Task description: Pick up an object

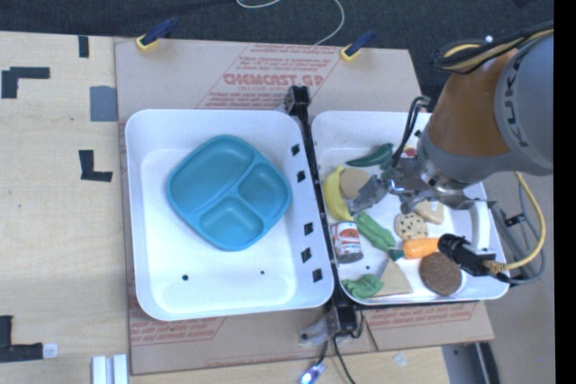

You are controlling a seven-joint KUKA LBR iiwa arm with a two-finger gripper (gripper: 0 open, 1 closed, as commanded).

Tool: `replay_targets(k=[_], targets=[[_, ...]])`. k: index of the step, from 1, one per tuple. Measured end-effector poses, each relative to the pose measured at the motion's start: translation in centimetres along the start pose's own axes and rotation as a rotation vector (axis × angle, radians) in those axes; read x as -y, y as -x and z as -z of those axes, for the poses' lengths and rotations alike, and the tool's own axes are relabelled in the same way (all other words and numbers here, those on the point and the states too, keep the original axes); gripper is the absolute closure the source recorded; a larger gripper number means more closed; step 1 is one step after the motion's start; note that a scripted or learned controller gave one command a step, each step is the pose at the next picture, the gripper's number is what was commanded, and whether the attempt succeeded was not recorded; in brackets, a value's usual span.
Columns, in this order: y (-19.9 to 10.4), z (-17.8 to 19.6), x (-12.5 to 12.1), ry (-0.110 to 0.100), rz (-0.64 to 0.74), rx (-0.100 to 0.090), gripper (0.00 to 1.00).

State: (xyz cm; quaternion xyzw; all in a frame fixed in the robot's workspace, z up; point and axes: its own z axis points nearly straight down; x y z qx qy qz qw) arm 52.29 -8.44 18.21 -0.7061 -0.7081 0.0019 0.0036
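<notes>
Grey arm [540, 103]; orange band [468, 117]; yellow cable [531, 238].

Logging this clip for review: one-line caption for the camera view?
Arm's gripper lowered among toy food in the right bin; blue plate sits in the left bin.

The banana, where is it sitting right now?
In the camera view, the banana lies in the right bin against its left wall, just above the small can and left of the gripper.
</notes>
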Motion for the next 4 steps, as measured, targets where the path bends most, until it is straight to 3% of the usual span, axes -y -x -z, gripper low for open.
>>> replay_targets(k=[1, 2, 3, 4], targets=[[-7.1, 3.5, 4.2, 0.004, 0.004, 0.000, 0.00], [-6.7, 4.3, 4.0, 0.003, 0.000, 0.002, 1.00], [-11.6, 16.3, 3.9, 0.019, 0.006, 0.000, 1.00], [-16.7, 23.2, 4.0, 0.014, 0.006, 0.000, 1.00]])
